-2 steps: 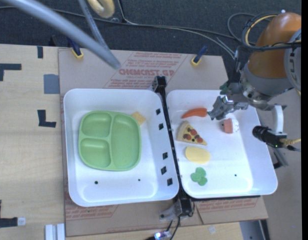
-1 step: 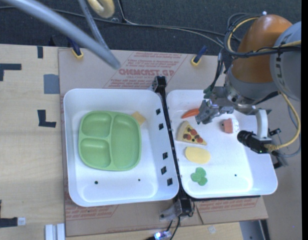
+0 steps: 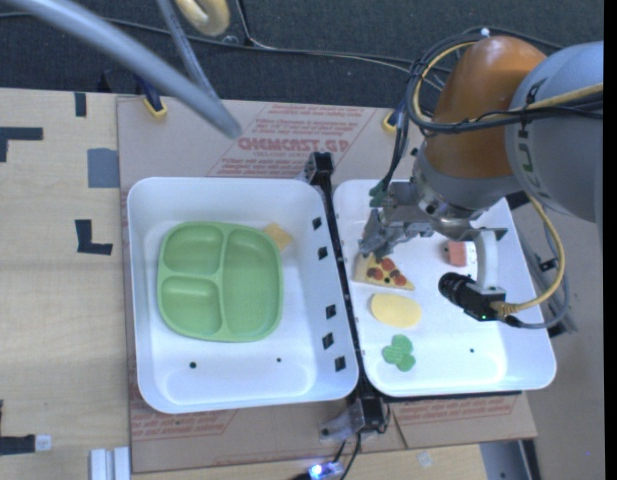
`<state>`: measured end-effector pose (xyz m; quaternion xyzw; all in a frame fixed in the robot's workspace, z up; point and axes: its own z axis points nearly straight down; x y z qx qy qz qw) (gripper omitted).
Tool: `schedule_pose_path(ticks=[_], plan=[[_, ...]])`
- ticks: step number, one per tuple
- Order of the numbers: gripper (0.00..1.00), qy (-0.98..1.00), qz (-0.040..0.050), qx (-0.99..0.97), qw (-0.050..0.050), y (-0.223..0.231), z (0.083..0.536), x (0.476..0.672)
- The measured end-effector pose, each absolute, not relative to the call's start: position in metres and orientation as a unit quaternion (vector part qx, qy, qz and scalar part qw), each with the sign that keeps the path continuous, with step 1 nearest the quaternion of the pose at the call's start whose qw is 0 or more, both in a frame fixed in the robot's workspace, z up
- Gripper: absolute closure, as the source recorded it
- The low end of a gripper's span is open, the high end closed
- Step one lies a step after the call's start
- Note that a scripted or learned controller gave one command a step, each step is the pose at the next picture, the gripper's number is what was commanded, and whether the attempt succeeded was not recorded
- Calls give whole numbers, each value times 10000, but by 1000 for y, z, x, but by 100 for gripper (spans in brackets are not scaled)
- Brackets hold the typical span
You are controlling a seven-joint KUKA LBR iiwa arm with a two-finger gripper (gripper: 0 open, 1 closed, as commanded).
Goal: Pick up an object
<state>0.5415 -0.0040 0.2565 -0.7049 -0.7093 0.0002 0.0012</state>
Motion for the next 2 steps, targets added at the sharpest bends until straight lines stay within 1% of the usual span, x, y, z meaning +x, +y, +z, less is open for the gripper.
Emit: schedule_pose_path(ticks=[1, 2], plan=[[100, -7089, 11, -7053, 12, 45, 237, 535], [100, -7089, 15, -7053, 15, 93, 221, 518]])
